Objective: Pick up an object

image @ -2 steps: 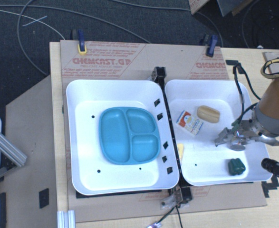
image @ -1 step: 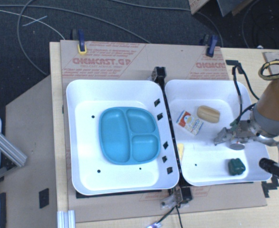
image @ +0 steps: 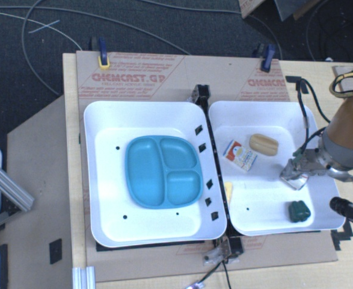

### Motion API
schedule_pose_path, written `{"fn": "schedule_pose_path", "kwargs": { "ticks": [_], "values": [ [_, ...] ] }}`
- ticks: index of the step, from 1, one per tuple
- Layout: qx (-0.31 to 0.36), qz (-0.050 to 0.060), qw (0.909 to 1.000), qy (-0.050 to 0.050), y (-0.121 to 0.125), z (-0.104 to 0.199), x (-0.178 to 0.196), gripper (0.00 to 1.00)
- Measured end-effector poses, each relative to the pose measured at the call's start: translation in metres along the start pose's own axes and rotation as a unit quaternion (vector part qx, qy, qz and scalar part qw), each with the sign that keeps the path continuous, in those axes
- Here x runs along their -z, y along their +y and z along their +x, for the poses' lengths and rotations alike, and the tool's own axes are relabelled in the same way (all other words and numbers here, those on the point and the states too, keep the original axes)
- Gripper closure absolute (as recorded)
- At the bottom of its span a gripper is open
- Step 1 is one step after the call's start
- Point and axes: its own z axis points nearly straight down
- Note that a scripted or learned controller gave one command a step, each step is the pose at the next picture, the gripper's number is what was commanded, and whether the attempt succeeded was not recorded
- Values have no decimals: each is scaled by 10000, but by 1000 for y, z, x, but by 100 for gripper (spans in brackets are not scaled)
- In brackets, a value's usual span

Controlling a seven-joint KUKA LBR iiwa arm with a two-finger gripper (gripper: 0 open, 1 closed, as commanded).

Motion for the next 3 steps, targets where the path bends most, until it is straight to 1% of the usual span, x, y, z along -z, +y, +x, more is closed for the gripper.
{"fn": "schedule_pose_path", "kwargs": {
  "ticks": [1, 2, 3],
  "values": [
    [0, 92, 10000, 32, 8, -9, 58, 100],
    [-1, 86, 10000, 30, 11, -19, 118, 100],
    [1, 109, 9999, 40, 12, -19, 122, 100]
  ]
}}
